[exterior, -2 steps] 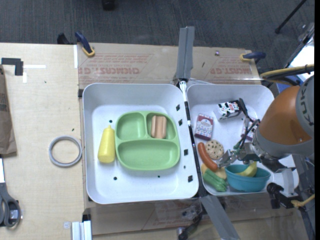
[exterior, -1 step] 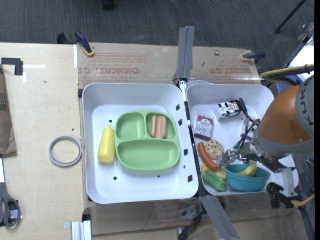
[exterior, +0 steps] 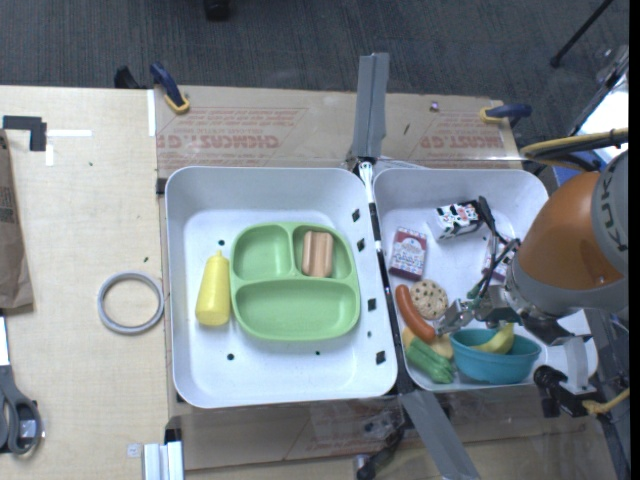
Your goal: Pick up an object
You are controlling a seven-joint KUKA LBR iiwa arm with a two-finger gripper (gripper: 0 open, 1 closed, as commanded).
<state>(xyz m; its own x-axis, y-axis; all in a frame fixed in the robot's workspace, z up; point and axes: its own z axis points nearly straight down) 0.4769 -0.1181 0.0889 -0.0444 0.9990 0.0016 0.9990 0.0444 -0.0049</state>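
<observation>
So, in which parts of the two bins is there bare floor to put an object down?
Left bin: bare floor behind the green tray, along the back wall, and a strip in front of it. The yellow bottle fills the tray's left side. Right bin: bare at the back left corner, behind the red box; its front is crowded.

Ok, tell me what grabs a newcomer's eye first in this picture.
The green divided tray in the left bin stands out, a hot dog in one small compartment and a yellow bottle beside it. In the right bin, the orange-banded arm hangs over a crowded corner, its claw near the blue bowl.
</observation>
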